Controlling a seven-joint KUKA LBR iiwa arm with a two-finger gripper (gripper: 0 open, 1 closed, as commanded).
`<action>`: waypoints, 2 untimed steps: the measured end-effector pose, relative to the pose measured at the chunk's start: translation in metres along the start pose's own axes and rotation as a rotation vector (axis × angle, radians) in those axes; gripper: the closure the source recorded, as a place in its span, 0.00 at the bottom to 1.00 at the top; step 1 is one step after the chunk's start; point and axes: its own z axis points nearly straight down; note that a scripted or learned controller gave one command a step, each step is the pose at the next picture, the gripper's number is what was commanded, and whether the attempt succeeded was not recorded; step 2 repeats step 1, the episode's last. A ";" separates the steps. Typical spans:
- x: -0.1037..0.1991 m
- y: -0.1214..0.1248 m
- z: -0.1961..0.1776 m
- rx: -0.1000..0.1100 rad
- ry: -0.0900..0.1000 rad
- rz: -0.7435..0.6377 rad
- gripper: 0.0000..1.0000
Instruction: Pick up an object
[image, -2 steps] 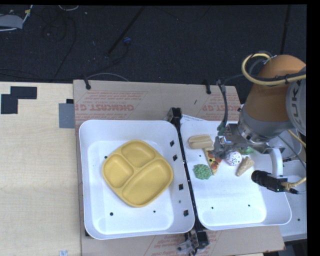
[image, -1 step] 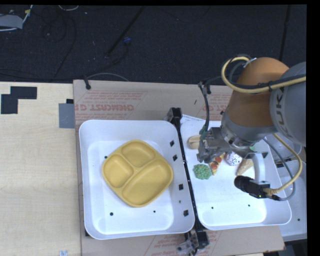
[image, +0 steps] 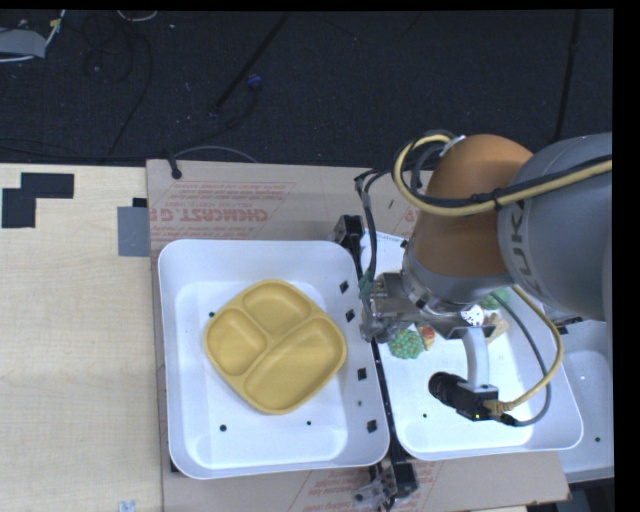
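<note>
On the counter two bins sit side by side: the left bin holds a divided plate, while the arm hangs over the right bin.

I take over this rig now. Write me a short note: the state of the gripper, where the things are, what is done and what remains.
Gripper: low over the left edge of the right bin, beside the divider; the wrist hides whether it is open or shut.
Things: a green bumpy object lies in the right bin just below the gripper, with a small orange piece next to it. More small items sit under the arm, too hidden to name. A yellow divided plate lies in the left bin.
Done: the arm is down at the objects.
Left: nothing is seen held, so the pick and the lift remain.
</note>
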 end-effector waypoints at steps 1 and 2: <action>0.045 -0.005 -0.003 -0.002 0.000 -0.001 1.00; 0.045 -0.005 -0.003 -0.002 0.000 -0.001 1.00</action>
